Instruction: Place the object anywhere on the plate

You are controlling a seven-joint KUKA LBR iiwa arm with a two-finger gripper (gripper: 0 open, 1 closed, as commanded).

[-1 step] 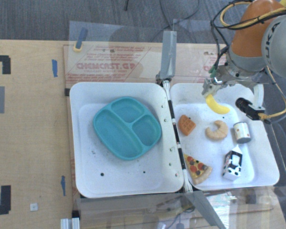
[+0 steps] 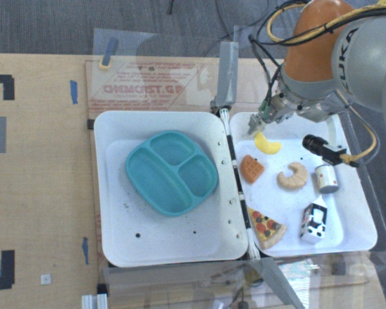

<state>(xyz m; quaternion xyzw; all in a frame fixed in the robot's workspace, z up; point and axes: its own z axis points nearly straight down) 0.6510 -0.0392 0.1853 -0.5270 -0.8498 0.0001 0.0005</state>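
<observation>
A teal divided plate [image 2: 172, 172] lies in the left bin [image 2: 116, 237] with nothing on it. My gripper [image 2: 260, 120] hangs over the far left corner of the right bin [image 2: 357, 230]. It is just above and to the far side of a yellow banana-shaped piece [image 2: 267, 145], which lies on the bin floor. I cannot see whether the gripper touches it.
The right bin also holds an orange waffle piece [image 2: 251, 168], a croissant [image 2: 293, 176], a small silver can [image 2: 326, 178], a black-and-white carton [image 2: 314, 221] and a pizza slice [image 2: 267, 228]. A ridge [image 2: 235, 179] divides the two bins.
</observation>
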